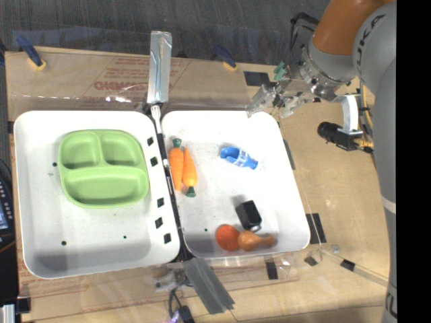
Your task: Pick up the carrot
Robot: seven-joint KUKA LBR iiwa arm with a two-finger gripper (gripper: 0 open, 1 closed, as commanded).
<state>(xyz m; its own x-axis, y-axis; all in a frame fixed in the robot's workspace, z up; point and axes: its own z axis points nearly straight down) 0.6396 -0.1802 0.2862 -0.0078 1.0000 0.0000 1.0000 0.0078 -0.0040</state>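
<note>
Carrots (182, 169), two of them, lie side by side in the right bin (289, 180), touching each other and pressed close to its left wall, just beside the divider between the bins. Long axes run near-to-far. They appear to lie head to tail: one green stem end shows at the far end, another at the near end.

Claw (271, 99) hovers over the far right corner of the right bin, well apart from the carrots and above the bin rim. Whether it is released or clenched cannot be told; nothing visible in it.

Other items in right bin: blue bottle (238, 157) near centre, black block (248, 213), red ball (227, 237) touching a tan gourd-shaped piece (256, 241) at the near wall. Left bin holds a green divided plate (104, 167).

Judgement: wall-hugging position leaves little room on the left side, so a grip across the short axis looks tight.
</note>
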